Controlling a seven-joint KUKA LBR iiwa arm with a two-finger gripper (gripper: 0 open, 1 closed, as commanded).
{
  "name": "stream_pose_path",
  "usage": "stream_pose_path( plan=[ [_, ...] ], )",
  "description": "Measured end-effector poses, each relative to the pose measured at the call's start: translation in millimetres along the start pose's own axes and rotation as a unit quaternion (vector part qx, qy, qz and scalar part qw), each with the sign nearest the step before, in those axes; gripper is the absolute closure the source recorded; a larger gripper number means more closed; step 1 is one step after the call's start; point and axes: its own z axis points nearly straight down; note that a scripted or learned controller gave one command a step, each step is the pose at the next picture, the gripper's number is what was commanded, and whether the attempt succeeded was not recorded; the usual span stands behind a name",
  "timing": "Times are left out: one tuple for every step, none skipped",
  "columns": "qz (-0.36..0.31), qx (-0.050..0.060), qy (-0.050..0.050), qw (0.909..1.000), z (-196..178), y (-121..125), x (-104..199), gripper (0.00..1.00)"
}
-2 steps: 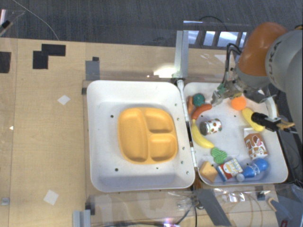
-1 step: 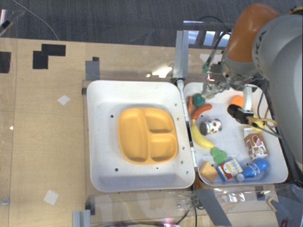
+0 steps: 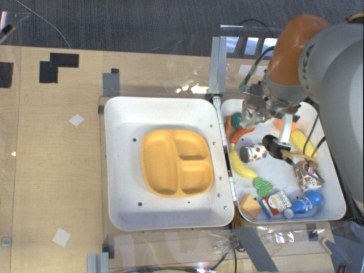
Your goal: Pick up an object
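Note:
My gripper (image 3: 249,118) hangs over the far left part of the right bin (image 3: 340,208), just above a red-orange carrot-like toy (image 3: 235,133). Nothing shows between it and the toy, and the wrist hides its tips. Close in front lie a small spotted can (image 3: 255,152) and a yellow banana (image 3: 242,166). Toward the bin's near side sit a green ridged piece (image 3: 263,185), a tan block (image 3: 250,206), a red and white carton (image 3: 277,202) and a blue bottle (image 3: 305,203). A yellow piece (image 3: 299,141) and a brown patterned packet (image 3: 307,178) lie on the right.
The left bin (image 3: 122,209) holds a yellow divided plate (image 3: 176,162). A ridge (image 3: 224,152) separates the two bins. The grey arm with its orange band (image 3: 296,38) covers the right bin's far right corner. Metal brackets stand behind the bins.

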Motion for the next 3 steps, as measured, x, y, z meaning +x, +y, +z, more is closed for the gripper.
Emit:
stream_pose_path(
  plan=[
    [0.27,-0.001,0.0,0.9628,-32,-10,-16,1.0],
    [0.237,0.0,-0.001,0.9715,-14,34,-76,1.0],
    [0.17,-0.002,0.0,0.9855,-53,41,-90,1.0]
  ],
)
